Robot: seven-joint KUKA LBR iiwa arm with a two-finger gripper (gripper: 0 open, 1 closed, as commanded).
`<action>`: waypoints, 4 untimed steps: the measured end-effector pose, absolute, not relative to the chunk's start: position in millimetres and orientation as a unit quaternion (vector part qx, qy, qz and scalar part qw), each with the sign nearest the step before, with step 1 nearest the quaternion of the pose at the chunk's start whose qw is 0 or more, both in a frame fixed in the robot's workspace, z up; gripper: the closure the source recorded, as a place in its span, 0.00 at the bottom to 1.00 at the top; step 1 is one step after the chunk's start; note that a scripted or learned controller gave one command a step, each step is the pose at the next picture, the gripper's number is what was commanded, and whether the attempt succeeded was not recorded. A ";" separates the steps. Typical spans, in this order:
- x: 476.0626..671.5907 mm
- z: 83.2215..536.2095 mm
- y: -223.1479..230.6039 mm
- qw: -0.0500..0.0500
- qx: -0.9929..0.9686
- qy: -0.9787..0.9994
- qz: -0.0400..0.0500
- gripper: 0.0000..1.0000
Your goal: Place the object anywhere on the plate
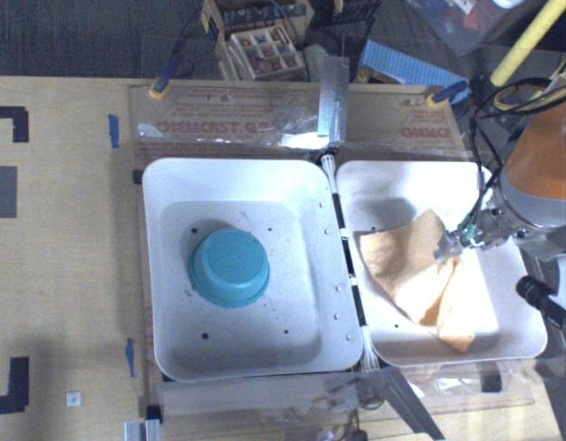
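The grey arm's two-finger gripper [456, 241] hangs low over the right-hand shallow white bin [390, 184], right at the upper right corner of a crumpled tan cloth [413, 272]. Whether it has pinched the fabric I cannot tell. The cloth spreads down and to the left of the gripper, lying on the bin floor. Well off to the gripper's left, past the raised rims where the two bins meet, a round teal plastic plate [230, 266] sits bottom-up in the left-hand white bin [306, 338]. Black cables [503, 108] loop just above the arm's orange band [547, 159].
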State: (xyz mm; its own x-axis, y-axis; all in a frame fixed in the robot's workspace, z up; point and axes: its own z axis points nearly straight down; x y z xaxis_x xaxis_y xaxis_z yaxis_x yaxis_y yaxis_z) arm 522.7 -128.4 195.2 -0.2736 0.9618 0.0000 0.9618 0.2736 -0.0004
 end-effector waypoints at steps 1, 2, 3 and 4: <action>524.0 222.0 -130.2 0.000 -0.604 -0.797 0.001 1.00; 539.3 230.0 -81.8 -0.001 -0.436 -0.900 0.000 1.00; 563.9 226.6 -30.9 -0.001 -0.249 -0.968 -0.001 1.00; 570.8 214.8 19.6 0.000 -0.054 -0.999 -0.001 1.00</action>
